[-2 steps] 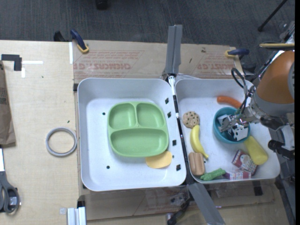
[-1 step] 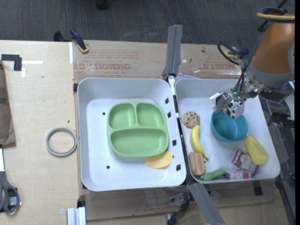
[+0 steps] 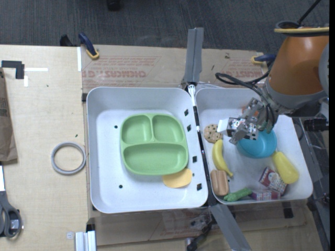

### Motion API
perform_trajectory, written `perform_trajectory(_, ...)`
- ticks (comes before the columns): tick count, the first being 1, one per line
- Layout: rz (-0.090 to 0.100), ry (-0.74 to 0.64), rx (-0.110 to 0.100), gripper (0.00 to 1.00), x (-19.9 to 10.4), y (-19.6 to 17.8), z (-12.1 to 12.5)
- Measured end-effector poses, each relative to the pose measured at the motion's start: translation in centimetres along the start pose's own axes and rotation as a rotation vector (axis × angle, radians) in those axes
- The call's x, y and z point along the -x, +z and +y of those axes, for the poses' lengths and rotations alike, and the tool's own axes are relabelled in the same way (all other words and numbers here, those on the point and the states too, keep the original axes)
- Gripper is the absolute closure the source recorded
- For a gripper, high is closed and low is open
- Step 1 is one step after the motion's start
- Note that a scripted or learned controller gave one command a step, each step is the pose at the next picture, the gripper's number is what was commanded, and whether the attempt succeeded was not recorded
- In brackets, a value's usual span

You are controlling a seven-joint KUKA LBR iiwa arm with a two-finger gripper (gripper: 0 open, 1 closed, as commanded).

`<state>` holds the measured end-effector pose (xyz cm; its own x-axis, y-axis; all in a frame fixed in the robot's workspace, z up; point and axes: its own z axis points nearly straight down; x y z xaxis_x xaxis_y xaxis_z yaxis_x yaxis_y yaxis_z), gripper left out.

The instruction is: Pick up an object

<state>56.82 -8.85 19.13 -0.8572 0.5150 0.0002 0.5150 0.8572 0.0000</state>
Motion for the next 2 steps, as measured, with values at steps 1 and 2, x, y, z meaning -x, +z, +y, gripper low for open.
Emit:
perform_trajectory(1,-0.001,0.204,0.0,1.0,2.3,2.3,-0.9)
perform_trajectory(2,-0.002,0.262,0.0,1.0,4.8,2.8,-0.1)
